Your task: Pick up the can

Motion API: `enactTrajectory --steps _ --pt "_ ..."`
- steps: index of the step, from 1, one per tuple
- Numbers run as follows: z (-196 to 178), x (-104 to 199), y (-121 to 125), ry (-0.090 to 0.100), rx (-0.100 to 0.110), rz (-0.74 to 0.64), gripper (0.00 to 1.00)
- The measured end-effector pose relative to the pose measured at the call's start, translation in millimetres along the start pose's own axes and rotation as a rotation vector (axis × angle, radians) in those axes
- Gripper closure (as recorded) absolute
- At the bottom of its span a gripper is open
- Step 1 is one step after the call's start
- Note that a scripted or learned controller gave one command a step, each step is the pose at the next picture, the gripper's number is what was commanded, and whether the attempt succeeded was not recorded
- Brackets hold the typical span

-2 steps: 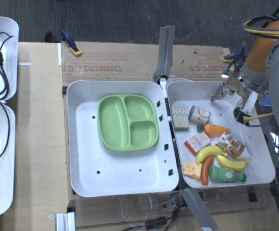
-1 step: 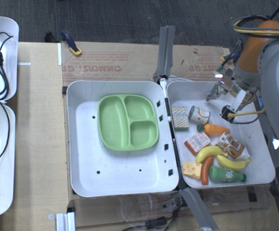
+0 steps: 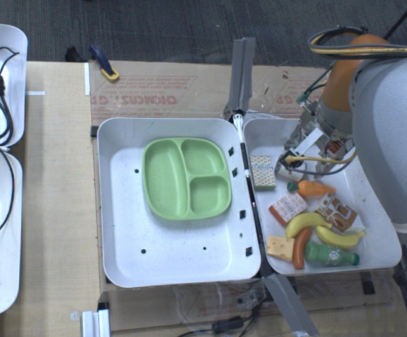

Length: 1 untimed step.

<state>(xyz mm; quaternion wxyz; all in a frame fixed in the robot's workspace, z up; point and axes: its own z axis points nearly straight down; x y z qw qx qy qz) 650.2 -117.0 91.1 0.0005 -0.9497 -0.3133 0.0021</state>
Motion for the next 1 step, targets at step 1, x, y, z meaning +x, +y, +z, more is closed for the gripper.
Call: enactTrajectory --steps 1 --pt "-28.6 -64.6 37.8 0.000 0.000 0.274 0.00"
